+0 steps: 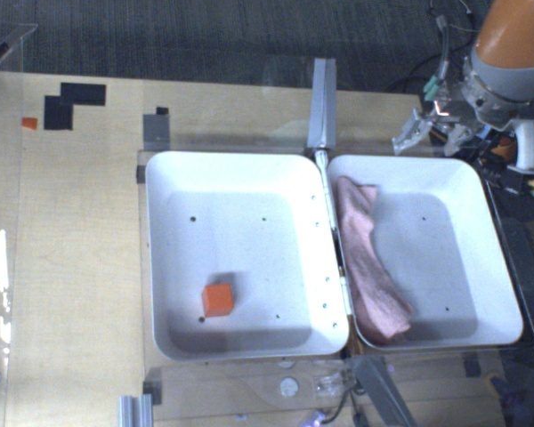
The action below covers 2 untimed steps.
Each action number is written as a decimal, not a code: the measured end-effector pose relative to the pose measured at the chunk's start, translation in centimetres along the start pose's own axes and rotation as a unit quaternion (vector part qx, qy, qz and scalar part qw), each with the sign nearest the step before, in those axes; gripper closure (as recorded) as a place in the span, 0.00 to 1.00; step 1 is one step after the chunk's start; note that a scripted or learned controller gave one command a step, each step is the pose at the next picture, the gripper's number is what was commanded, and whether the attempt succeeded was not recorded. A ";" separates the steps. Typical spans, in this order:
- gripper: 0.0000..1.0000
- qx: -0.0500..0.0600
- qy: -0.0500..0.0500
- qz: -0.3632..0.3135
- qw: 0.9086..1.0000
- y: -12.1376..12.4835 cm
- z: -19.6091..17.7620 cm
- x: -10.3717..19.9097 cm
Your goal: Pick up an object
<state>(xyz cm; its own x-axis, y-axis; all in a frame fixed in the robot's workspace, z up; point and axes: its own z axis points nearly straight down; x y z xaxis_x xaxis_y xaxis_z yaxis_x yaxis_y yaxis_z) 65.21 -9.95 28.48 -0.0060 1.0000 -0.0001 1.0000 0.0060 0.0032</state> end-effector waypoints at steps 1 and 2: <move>0.00 0.000 0.000 -0.008 1.000 1.7 10.0 6.2; 0.00 -0.002 0.000 -0.128 0.992 -0.9 9.3 7.9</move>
<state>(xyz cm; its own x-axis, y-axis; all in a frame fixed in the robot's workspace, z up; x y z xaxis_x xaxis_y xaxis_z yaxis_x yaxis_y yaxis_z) 64.33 -2.11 19.22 -0.2606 0.9654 -0.0013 0.9654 0.2606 0.0066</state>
